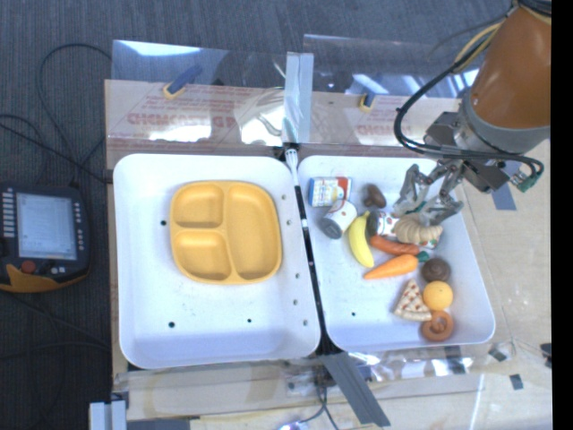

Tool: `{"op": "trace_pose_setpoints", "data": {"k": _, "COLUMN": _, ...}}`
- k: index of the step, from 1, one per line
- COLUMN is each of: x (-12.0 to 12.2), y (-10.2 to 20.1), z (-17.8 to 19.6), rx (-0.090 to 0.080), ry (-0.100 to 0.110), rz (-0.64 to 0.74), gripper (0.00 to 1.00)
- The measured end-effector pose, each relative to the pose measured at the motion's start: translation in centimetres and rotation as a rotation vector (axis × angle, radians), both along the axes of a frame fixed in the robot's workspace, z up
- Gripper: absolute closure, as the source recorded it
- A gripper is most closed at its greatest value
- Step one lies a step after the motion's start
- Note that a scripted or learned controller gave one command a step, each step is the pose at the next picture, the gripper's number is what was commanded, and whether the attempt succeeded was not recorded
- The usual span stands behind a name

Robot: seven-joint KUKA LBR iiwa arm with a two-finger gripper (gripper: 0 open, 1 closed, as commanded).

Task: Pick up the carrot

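Note:
The carrot [391, 267] is an orange tapered piece lying on its side in the middle of the right bin [340, 325], with its thick end toward the right. My gripper [431, 201] hangs over the bin's upper right part, above and to the right of the carrot and apart from it. Its fingers are spread open, with nothing held between them. Just below the fingertips lies a beige knobbly toy [418, 232].
Around the carrot lie a redder tapered vegetable [392, 245], a banana [360, 240], a small can [328, 191], a grey cup [335, 223], a brown lump [374, 195], a dark donut [436, 269], an orange [438, 294], a pizza slice [411, 303] and a pretzel ring [437, 327]. A yellow divided plate [226, 231] sits in the left bin.

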State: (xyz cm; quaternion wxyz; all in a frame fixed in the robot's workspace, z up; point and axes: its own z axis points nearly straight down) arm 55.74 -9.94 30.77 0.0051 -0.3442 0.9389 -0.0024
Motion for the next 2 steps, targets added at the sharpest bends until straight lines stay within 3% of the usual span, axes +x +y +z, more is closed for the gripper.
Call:
{"op": "trace_pose_setpoints", "data": {"k": 1, "x": -0.1, "y": 0.2, "z": -0.4, "rx": 0.003, "ry": 0.008, "rz": 0.003, "gripper": 0.0}}
{"op": "trace_pose_setpoints", "data": {"k": 2, "x": -5.1, "y": -1.1, "z": -11.1, "rx": 0.004, "ry": 0.017, "rz": -0.041, "gripper": 0.0}}
